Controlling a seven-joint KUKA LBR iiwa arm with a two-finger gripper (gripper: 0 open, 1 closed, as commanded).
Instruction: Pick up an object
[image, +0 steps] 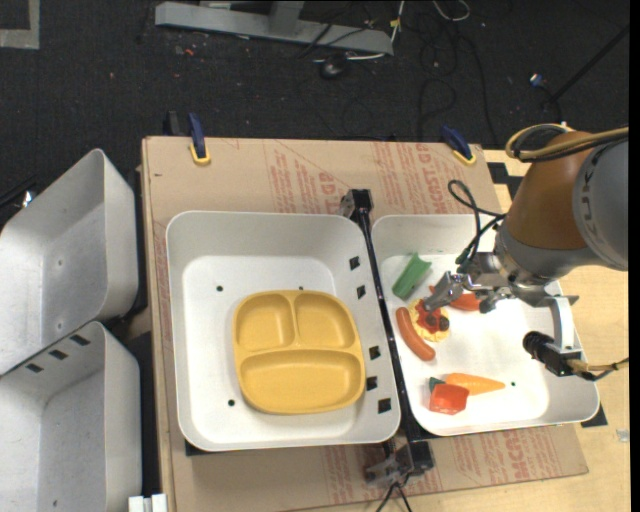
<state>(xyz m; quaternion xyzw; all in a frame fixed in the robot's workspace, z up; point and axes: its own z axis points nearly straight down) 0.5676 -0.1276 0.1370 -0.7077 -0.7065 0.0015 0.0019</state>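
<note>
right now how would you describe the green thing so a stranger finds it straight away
Look at the right bin of the two white ones. Near its upper left corner, close to the divider, lies a small green block, tilted. It is the only green item there; the hot dog just below it is red.

A robotics lab. A cardboard-topped bench (300, 165) sits clamped at the frame's centre. Loose cables (440, 90) cross the dark floor along the top.

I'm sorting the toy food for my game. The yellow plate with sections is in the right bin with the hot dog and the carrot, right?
Not quite. The camera view shows the yellow plate alone in the left bin. The hot dog and the carrot are in the right bin.
</note>
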